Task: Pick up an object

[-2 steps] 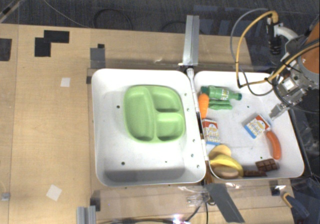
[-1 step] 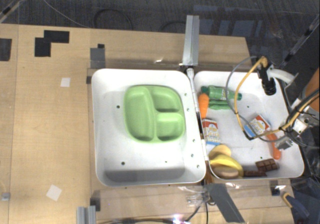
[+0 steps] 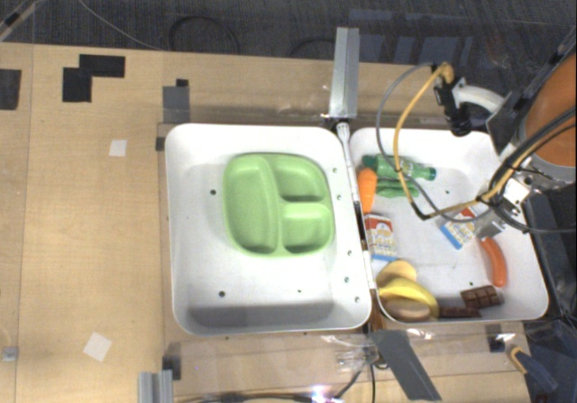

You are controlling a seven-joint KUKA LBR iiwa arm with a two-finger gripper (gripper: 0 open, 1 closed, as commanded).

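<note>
Camera view: jaws [image 3: 482, 228] poised just above hot dog [image 3: 494, 263], apart

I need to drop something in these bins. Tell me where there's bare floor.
Left bin: bare floor all round the green tray, widest below it and along its left side. Right bin: one open patch in the middle, between carton and sausage, above the chocolate. Crowded along its left wall: bottle, carrot, bananas.

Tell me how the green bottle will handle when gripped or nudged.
The green bottle lies on its side in the right bin, so it would probably roll when nudged. Its rounded, glossy body may slip between fingers. It looks light, likely plastic.
</note>
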